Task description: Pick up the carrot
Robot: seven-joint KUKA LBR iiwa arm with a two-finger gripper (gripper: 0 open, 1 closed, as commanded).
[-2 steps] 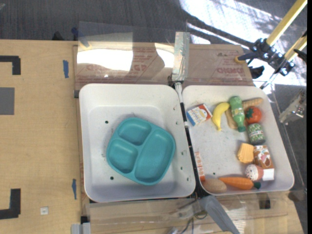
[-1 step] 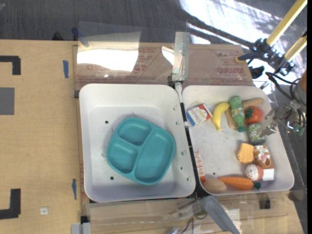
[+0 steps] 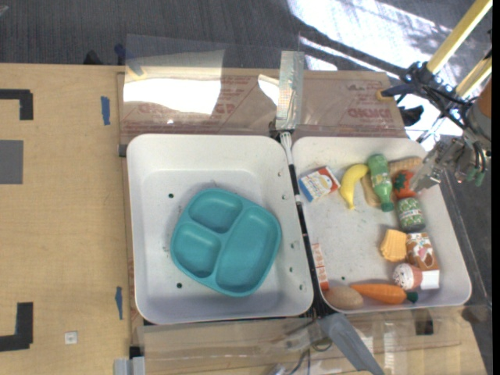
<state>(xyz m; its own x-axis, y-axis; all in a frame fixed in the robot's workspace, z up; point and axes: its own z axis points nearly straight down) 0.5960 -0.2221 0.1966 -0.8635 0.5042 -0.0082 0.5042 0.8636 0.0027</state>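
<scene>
Your target, the long orange plastic carrot (image 3: 381, 293) with a small green tip, lies on its side along the near wall of the right-hand white bin (image 3: 461, 276), pointed end toward a pale brown potato-shaped piece (image 3: 341, 295) just beside it. A small white-and-red round toy (image 3: 405, 275) sits just behind its green end. Your two-finger gripper (image 3: 431, 173) hangs at the far right of that bin, near a red-and-green toy (image 3: 402, 183), well apart from the carrot; I cannot tell how it is set, and nothing shows in it. The carrot looks light, stiff and smooth, likely slippery and prone to roll. Take it across the thick middle of the body, jaws square to its length, watching the bin wall. The teal divided plate (image 3: 225, 242) occupies the left bin.
</scene>
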